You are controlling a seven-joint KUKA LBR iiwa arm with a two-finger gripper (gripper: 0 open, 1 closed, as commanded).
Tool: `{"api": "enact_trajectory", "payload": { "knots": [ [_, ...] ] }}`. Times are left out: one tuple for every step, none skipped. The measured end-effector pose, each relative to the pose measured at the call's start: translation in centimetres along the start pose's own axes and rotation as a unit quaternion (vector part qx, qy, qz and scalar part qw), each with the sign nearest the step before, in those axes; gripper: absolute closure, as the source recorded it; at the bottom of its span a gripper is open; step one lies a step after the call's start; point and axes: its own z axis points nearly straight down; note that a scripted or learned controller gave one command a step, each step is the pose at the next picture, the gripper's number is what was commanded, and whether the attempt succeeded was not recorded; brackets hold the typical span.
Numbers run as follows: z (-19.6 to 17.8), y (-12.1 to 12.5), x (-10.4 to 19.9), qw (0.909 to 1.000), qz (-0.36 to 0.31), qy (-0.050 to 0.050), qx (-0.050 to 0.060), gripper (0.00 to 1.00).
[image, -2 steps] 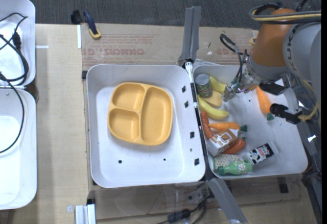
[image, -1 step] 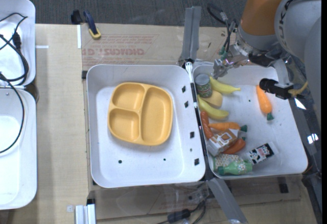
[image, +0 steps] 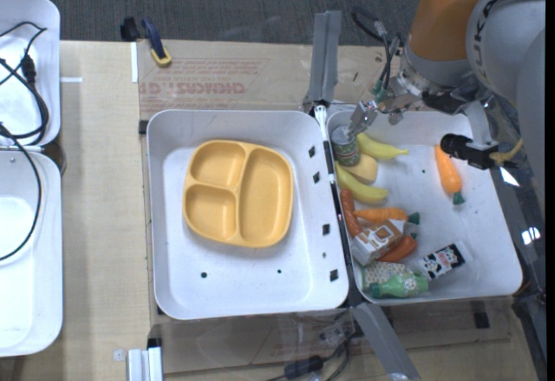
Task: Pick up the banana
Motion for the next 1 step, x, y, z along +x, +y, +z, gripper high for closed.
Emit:
{"api": "enact_trajectory", "payload": {
  "knots": [
    [9.99, -1.81, -5.08, 0.9979, -0.064, 0.000, 0.000, 0.00]
  ]
}}
